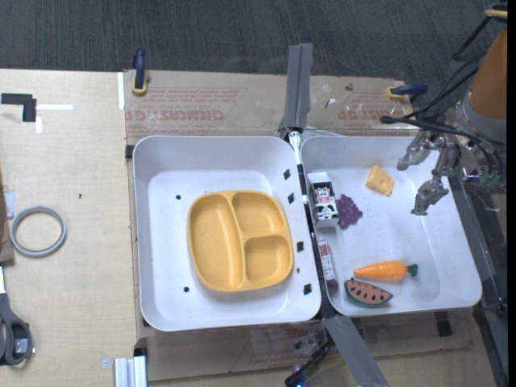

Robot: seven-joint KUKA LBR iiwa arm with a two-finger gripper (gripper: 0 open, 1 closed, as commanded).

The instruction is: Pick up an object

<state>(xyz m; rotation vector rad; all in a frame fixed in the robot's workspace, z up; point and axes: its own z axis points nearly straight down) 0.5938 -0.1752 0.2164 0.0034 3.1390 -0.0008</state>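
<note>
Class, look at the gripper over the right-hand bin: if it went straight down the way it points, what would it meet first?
Most likely the bare white floor of the right bin. The gripper hangs beside the cheese wedge, not over it, though depth is hard to judge from this slanted view.

The arm point(492, 87) shows an orange band, black cables trailing beside it, and a grey metal gripper point(423, 180) with two fingers.
</note>
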